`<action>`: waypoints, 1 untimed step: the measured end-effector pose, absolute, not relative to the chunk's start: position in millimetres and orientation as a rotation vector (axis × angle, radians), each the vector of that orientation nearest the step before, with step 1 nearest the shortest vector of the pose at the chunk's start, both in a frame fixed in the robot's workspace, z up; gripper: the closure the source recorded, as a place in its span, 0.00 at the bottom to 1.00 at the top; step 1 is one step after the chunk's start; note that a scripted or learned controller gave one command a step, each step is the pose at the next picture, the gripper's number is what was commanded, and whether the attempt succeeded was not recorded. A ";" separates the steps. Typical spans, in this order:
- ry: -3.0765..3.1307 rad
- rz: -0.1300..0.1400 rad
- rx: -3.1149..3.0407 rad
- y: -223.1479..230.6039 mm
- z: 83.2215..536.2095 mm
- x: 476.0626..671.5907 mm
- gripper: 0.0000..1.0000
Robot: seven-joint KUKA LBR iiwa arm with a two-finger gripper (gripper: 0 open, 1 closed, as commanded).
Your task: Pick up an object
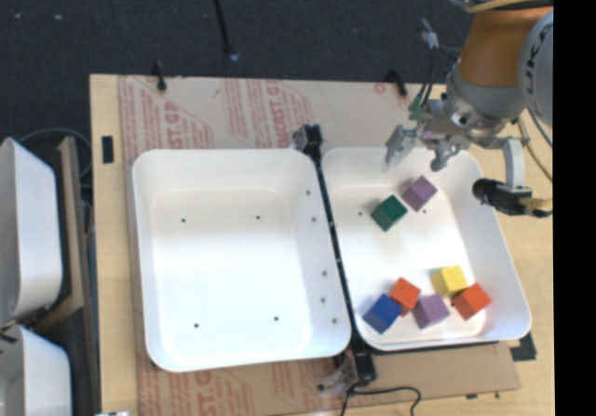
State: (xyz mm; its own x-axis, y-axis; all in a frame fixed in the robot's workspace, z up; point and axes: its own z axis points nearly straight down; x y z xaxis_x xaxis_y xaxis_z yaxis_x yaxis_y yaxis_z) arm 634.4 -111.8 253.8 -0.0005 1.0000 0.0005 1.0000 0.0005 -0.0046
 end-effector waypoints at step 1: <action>-2.221 0.002 -2.219 -144.4 108.2 596.3 0.00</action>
State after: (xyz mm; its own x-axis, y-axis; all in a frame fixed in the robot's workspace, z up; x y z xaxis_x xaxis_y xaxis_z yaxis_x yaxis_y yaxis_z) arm 596.3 -144.4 108.2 -0.0009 1.0000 0.0006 1.0000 0.0009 -0.0023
